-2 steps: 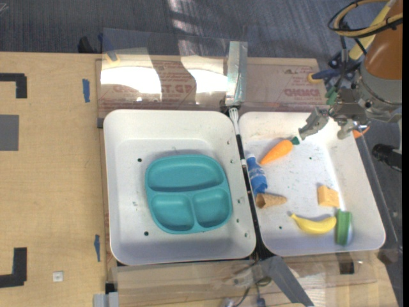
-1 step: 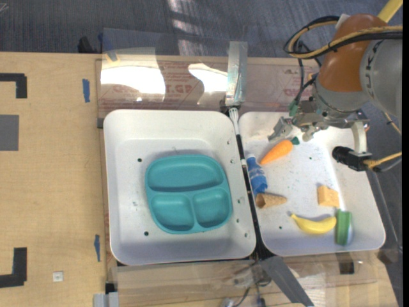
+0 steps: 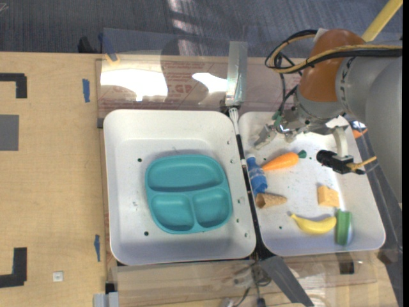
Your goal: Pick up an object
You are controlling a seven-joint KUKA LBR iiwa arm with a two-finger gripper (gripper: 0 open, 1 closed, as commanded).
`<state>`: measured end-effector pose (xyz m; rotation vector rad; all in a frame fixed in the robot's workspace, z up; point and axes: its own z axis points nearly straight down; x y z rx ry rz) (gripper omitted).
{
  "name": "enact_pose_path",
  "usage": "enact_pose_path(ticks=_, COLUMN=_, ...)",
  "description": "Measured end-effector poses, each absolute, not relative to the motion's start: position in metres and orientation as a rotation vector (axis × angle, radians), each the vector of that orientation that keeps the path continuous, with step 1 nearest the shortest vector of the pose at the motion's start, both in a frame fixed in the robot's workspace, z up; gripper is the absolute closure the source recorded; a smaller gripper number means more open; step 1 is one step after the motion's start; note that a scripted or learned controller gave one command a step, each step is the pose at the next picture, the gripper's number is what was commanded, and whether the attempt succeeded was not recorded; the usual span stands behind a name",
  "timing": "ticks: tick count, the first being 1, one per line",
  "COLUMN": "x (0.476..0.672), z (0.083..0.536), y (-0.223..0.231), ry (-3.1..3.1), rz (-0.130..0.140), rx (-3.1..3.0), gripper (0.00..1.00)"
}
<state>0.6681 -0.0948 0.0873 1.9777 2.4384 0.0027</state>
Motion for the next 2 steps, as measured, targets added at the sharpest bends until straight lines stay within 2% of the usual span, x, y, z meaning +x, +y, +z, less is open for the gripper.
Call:
enact_pose_path(ticks=1, x=0.622, z=0.087, y=-0.096, ry=2.543, rz=0.004, rx=1.839, gripper=0.00)
enact_pose_path(ticks=2, x=0.664, z=0.087, y=-0.103, ry=2.744, rz=-0.010, rx=1.559, gripper=0.00)
